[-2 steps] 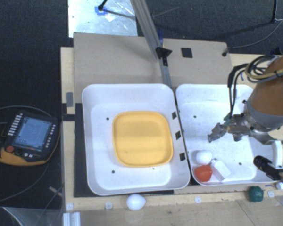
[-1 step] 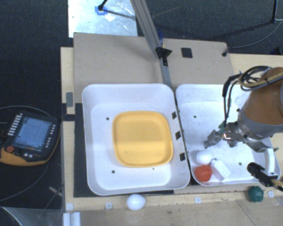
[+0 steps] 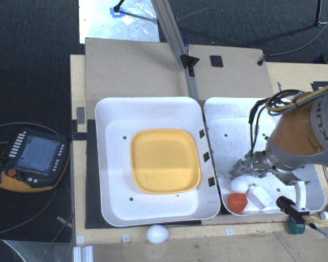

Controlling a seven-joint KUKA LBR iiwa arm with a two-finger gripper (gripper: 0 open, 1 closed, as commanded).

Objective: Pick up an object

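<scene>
You have two shallow white bins side by side on the bench. The left bin (image 3: 106, 162) carries a square yellow plate (image 3: 165, 160), lying flat near its middle. Take that plate as your landmark.

To the right of the plate, past the dividing rims, the right bin (image 3: 229, 121) holds the pickable things, all gathered in its near corner. A red ball-like object (image 3: 238, 202) lies lowest, right of the plate's near right corner. Just above it and touching or almost touching sits a small white rounded object (image 3: 240, 186). Just to the right of those two lies a pale, boxy white piece (image 3: 257, 196), tilted; you cannot make out what it is.

The arm comes in from the right, its orange band (image 3: 295, 132) well right of the plate, over the right bin. The gripper (image 3: 246, 167) points toward the plate and hangs just above the white rounded object, close to it. Its metal tip is small and blurred, so you cannot tell how the jaws stand, and nothing can be seen held in them.

Outside the bins, a white egg-shaped object (image 3: 157, 234) rests on the bench below the plate, just beyond the left bin's near rim. Far to the left of the plate, a teach pendant (image 3: 31, 162) with an orange body and a lit screen lies on the dark floor.
</scene>
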